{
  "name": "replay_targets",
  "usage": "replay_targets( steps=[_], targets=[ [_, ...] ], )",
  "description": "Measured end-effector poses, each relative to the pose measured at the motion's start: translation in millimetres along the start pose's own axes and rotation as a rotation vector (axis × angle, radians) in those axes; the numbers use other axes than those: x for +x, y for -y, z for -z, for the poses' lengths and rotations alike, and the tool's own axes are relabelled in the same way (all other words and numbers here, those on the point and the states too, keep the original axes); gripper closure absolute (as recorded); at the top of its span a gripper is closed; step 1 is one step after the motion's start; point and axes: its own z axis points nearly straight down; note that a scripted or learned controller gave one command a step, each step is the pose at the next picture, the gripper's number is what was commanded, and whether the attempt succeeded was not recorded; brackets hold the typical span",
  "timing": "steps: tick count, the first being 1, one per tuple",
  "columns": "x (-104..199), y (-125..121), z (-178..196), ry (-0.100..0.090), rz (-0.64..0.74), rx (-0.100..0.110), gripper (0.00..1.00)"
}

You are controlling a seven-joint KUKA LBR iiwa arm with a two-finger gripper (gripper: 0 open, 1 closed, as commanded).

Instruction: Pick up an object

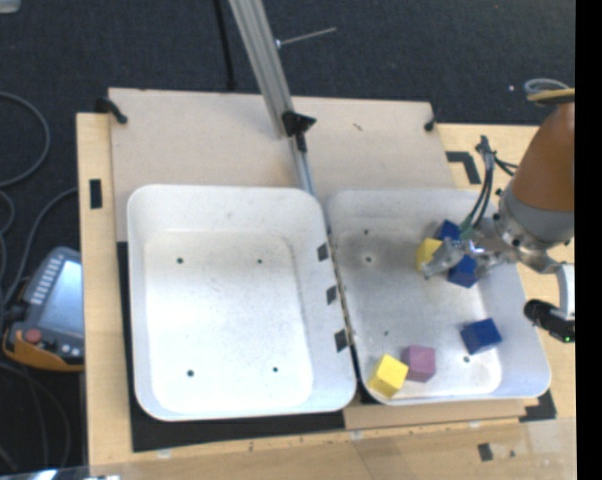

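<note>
Crowding is the risk: the hand [451, 260] sits low in the right bin [381, 228] amid a tight cluster of blue and yellow blocks [447, 250] (its grip state I cannot tell), so a close may nudge blocks aside, seizing none.

Wooden bench [99, 298] — two white bins [231, 208] side by side.

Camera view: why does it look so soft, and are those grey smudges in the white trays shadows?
Camera view: soft and low in detail throughout, so the gripper among the blue and yellow blocks is hard to read; lighting is even, with no harsh glare; the right bin shows a greyish speckled patch, shadow or grime, cannot tell which.
</note>
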Motion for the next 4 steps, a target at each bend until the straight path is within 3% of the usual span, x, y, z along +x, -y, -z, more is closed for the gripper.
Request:
replay_targets(
  steps=[1, 2, 3, 4],
  targets=[
    [56.3, -3.6, -48.5, -0.006, 0.011, 0.001, 0.00],
    [0.6, -96.5, -67.7, -0.003, 0.006, -0.002, 0.00],
    [-1.2, -98.5, -56.1, 0.002, 0.014, -0.006, 1.00],
    [68.4, -72.5, -53.6, -0.006, 0.012, -0.002, 1.00]
  ],
)
